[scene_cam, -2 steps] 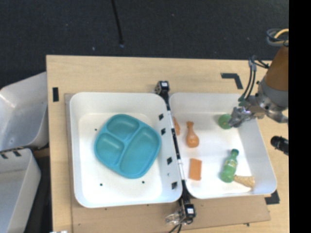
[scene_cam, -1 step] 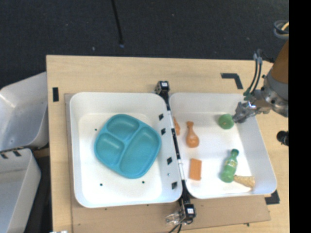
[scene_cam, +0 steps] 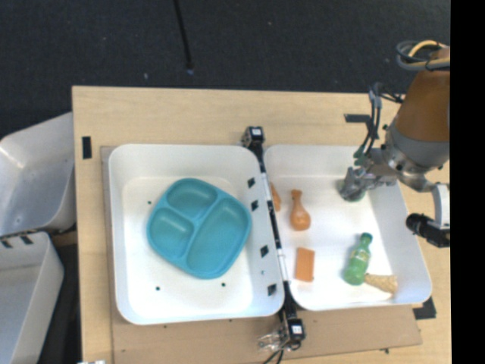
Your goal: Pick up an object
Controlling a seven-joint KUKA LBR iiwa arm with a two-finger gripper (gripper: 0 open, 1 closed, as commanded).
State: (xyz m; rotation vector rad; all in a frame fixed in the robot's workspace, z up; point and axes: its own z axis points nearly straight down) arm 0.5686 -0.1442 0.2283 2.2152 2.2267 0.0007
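In the right bin (scene_cam: 333, 165): a green bottle (scene_cam: 358, 259) near the front right corner, tip of a cream cone (scene_cam: 381, 283) just beside its base, an orange block (scene_cam: 304, 265) toward the front left, an orange gourd-shaped toy (scene_cam: 300, 211) near the left wall, a small orange piece (scene_cam: 275, 200) against that wall. Above the back right part of that bin, the gripper (scene_cam: 353, 187), low and apart from all these things, nothing seen in it, open or closed impossible to tell. In the left bin (scene_cam: 121, 203), a blue divided plate (scene_cam: 199, 227) at the middle.
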